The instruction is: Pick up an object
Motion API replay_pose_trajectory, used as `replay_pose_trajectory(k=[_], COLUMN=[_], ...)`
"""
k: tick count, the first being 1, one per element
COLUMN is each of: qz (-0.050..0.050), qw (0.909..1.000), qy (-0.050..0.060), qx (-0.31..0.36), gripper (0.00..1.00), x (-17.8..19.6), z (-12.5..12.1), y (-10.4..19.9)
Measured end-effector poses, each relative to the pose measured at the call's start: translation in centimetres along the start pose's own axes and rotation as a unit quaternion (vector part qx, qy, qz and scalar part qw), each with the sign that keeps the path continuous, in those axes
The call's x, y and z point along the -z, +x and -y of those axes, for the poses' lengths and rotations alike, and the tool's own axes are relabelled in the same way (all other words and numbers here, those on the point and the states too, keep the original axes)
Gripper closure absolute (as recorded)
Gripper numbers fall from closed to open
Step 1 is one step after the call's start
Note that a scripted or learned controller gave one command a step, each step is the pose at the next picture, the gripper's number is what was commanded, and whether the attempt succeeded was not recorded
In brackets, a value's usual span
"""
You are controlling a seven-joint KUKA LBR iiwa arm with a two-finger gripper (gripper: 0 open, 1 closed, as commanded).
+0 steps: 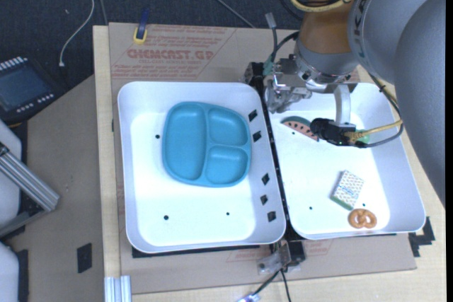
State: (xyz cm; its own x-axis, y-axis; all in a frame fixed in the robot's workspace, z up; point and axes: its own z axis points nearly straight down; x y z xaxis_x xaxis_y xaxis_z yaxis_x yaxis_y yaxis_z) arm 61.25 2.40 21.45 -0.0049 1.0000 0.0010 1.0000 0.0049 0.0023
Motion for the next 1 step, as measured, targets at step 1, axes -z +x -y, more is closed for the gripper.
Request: replay_pose_trajectory(k=[1], qz=[-0.001], qw=[1.0], qy=[-0.001], qx=[0.001], gripper=[1.0], x=[1.43], z=[-2.58], y=[5.36])
